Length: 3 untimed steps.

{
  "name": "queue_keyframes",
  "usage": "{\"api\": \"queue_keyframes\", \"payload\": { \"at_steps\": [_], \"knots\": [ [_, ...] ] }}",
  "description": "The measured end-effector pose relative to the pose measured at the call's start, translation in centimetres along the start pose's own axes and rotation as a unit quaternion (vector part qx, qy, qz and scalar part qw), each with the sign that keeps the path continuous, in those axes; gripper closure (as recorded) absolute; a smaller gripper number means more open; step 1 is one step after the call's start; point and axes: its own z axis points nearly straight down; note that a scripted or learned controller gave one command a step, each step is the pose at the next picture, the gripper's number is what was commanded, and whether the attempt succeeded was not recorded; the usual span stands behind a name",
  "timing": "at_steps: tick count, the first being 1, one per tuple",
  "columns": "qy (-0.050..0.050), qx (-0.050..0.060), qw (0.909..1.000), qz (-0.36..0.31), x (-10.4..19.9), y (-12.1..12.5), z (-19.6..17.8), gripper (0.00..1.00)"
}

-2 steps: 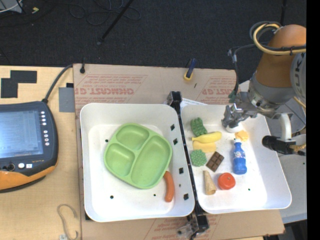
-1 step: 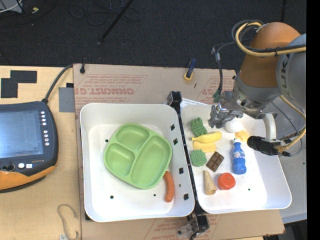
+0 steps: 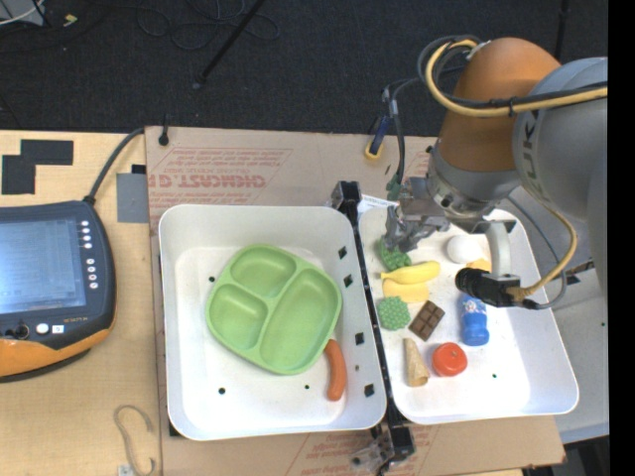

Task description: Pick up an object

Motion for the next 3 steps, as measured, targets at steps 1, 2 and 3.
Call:
{"api": "queue_keyframes", "payload": {
  "at_steps": [1, 2, 3],
  "knots": [
    [0.000, 0.001, 1.0000, 0.000, 5.1, -0.6, 0.1, 1.00],
    [-0.001, 0.000, 1.0000, 0.002, 7.3, 0.3, 1.0, 1.00],
    [-0.001, 0.001, 1.0000, 0.002, 7.6, -0.4, 0.5, 1.00]
  ]
}}
